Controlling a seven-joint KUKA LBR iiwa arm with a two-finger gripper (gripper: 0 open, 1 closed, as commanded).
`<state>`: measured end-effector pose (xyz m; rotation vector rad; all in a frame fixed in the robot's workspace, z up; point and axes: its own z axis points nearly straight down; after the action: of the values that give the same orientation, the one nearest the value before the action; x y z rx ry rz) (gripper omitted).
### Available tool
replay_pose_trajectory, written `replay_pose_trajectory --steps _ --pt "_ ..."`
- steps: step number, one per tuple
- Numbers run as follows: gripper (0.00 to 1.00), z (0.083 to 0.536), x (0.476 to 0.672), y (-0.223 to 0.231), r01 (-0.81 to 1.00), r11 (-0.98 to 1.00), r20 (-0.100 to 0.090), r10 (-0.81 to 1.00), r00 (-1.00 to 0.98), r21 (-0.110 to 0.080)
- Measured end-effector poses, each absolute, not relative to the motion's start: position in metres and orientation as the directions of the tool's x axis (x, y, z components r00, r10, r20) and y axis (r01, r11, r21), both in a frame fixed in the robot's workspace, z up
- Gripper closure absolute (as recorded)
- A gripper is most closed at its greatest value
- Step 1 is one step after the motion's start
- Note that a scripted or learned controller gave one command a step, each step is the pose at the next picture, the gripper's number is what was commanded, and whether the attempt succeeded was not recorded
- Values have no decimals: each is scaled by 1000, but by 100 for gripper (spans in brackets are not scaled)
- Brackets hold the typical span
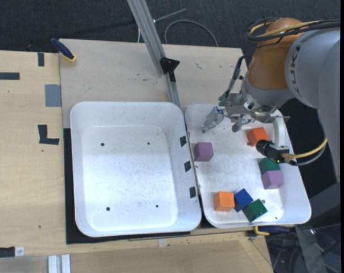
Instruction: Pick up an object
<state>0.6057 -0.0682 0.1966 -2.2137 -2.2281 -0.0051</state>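
My gripper (224,123) hangs over the far end of the right bin (234,166), its two fingers spread open with nothing between them. A purple cube (203,151) lies just below and left of it, apart from the fingers. A red-orange cube (256,135) sits to the gripper's right, close to the wrist. Further toward the near side lie a green cube (269,165), a second purple cube (272,178), an orange cube (223,201), a blue cube (242,198) and a dark green cube (255,210).
The left bin (132,169) stands beside the right one, their rims touching. A slanted metal rail (152,36) runs down to the bins' far junction. The arm's grey body and orange band (274,56) loom over the right bin's far right corner.
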Motion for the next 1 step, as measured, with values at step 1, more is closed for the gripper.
replay_pose_trajectory --steps 1 --pt "0 280 529 -99 1000 -2 -2 1000 2 5"
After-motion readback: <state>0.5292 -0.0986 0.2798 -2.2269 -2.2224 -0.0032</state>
